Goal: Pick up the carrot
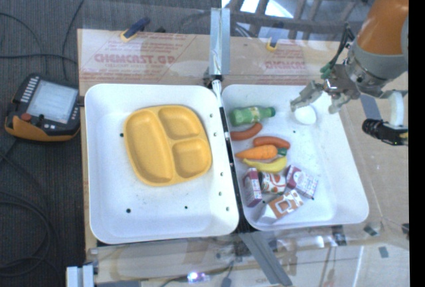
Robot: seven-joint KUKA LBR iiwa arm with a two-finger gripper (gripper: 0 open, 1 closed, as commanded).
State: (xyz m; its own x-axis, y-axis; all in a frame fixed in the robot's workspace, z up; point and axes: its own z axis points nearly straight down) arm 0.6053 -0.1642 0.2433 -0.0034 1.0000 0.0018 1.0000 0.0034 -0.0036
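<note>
Above the right bin's (345, 166) far corner, the gripper (317, 94) hangs with its fingers spread apart, nothing between them, a white egg-shaped object (305, 115) just below. Toward the bin's middle, well apart from the gripper, lies the carrot (258, 153), touching a banana (271, 163) on its near side and a sausage-like piece (271, 142) on its far side. A green bottle (252, 114) lies farther back. Judging by this, the approach step is in hand: the arm must travel across the bin toward the divider, descend, and straddle the carrot without catching its neighbours.
</note>
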